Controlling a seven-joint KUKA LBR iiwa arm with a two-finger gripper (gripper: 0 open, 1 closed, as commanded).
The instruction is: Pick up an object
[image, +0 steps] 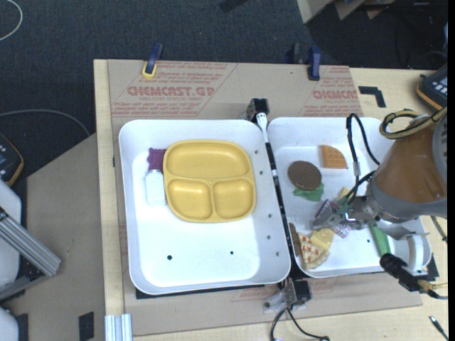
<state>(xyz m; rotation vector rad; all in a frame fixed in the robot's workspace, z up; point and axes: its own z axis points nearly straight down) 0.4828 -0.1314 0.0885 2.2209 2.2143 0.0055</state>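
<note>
Bench: brown board with red lettering, bearing two shallow white bins side by side, a yellow clamp and a blue clamp on its far edge. Left bin: a yellow divided plate with three compartments lies toward the far edge, roughly centred between the side walls; a purple item sits touching the plate's left rim near the far-left corner, and a small white item lies just beside it toward the near edge, also against the plate. The near half of this bin shows bare white floor with two small dark dots. Right bin: a round brown disc lies near the left wall at mid-depth, with a green leaf-like piece touching its near edge; an orange-tan wedge lies apart from it, closer to the far edge; a pizza-slice toy, yellow with red spots, rests in the near-left corner against the near wall; a green stick-like item lies near the right wall, partly hidden by the arm. Gripper: metal, reaching in from the right over the right bin, positioned between the green leaf-like piece and the pizza-slice toy, just above the latter; whether it is open or closed cannot be told at this angle, and no object is visibly clamped in it. Arm: orange band over the bin's right wall.
</note>
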